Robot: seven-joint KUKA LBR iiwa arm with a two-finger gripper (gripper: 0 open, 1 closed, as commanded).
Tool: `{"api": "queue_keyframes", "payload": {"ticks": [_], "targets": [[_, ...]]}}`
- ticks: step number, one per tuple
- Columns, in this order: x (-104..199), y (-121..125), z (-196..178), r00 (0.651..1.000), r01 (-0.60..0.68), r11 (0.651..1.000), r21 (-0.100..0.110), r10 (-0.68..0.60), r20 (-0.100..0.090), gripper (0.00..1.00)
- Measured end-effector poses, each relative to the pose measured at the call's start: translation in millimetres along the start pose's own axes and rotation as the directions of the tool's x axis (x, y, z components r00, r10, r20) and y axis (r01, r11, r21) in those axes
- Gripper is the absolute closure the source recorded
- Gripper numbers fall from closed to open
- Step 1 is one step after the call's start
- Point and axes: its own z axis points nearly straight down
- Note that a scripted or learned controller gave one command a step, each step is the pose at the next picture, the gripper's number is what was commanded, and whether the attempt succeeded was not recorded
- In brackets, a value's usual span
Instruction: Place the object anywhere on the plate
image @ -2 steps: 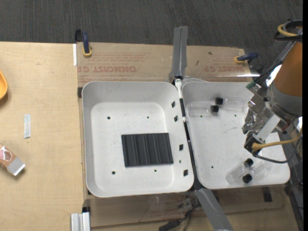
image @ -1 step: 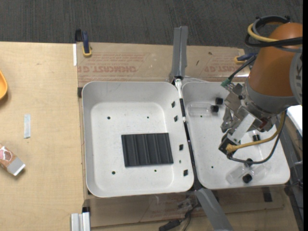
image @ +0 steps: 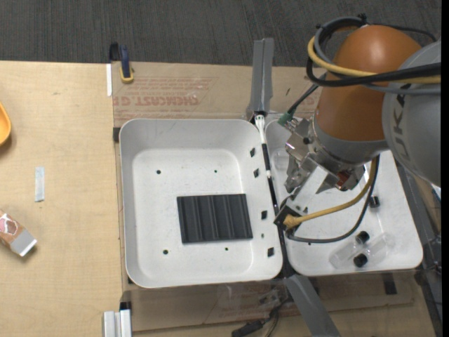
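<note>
A dark grey ribbed rectangular plate (image: 214, 217) lies flat in the middle of the left white bin (image: 140, 188). My gripper (image: 300, 177) hangs low over the left part of the right bin (image: 400, 244), close to the wall between the two bins, with the arm's orange band just above it. The wrist hides what is under the gripper. A clear plastic object with small black parts (image: 356, 249) lies near the front of the right bin, apart from the gripper. Nothing rests on the plate.
On the cardboard bench left of the bins lie a small pale strip (image: 40, 184) and a pink and grey item (image: 15, 234). An orange object (image: 3, 126) pokes in at the left edge. A blue and yellow clamp (image: 123, 63) sits at the back.
</note>
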Motion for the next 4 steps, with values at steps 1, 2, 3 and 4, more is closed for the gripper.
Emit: {"api": "queue_keyframes", "payload": {"ticks": [1, 2, 3, 4], "targets": [[39, -35, 4, 0.992, 0.124, 0.992, 0.000, -0.124, 0.001, 1.00], [22, -19, -14, 0.953, 0.304, 0.953, -0.002, -0.304, 0.000, 1.00], [43, -39, 5, 0.855, 0.518, 0.855, 0.002, -0.518, 0.001, 1.00], [31, -27, -13, 0.775, 0.632, 0.775, -0.002, -0.632, 0.001, 1.00]]}}
